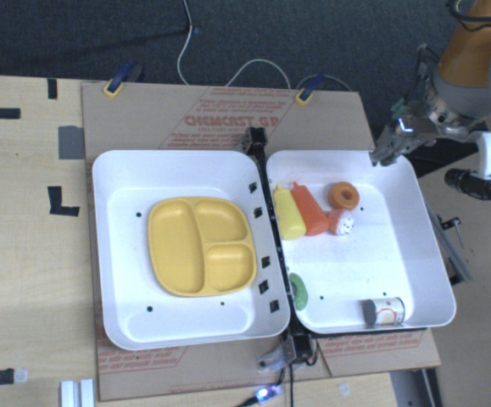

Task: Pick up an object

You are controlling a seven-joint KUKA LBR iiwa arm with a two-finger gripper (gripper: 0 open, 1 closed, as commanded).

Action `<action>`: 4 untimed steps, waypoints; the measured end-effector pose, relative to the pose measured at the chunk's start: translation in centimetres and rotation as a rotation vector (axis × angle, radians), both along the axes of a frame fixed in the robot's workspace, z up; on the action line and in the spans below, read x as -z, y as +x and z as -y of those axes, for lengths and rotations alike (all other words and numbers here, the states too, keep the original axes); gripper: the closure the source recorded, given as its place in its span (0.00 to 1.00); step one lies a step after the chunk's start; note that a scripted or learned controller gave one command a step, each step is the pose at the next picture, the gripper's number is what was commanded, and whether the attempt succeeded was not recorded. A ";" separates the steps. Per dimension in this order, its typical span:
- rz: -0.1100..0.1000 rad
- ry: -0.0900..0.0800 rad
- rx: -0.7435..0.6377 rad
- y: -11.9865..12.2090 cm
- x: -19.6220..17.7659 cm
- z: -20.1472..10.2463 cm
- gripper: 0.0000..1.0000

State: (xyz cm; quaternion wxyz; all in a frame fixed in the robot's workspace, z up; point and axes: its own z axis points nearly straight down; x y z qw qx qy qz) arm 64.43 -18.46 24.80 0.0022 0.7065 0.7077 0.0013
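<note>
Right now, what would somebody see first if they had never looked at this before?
Probably the big yellow divided plate, lying alone in the left bin. Next, the bright cluster at the top of the right bin: a yellow bottle, an orange-red piece and a little doughnut. The robot's claw hangs over that bin's upper right corner.

Red print runs across the cardboard sheet (228,119) under the two bins, and the large line looks like "CHEMCAST GP", though it's blurry. Smaller red lines sit above and below it, too fine to read. The small can (385,312) carries a label, also unreadable.
</note>
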 end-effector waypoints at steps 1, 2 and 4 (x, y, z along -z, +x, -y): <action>-0.007 0.003 -0.003 -1.5 0.1 -4.6 1.00; -0.008 0.003 -0.004 -1.6 1.2 -9.4 1.00; -0.009 0.002 -0.003 -3.5 1.4 -19.7 1.00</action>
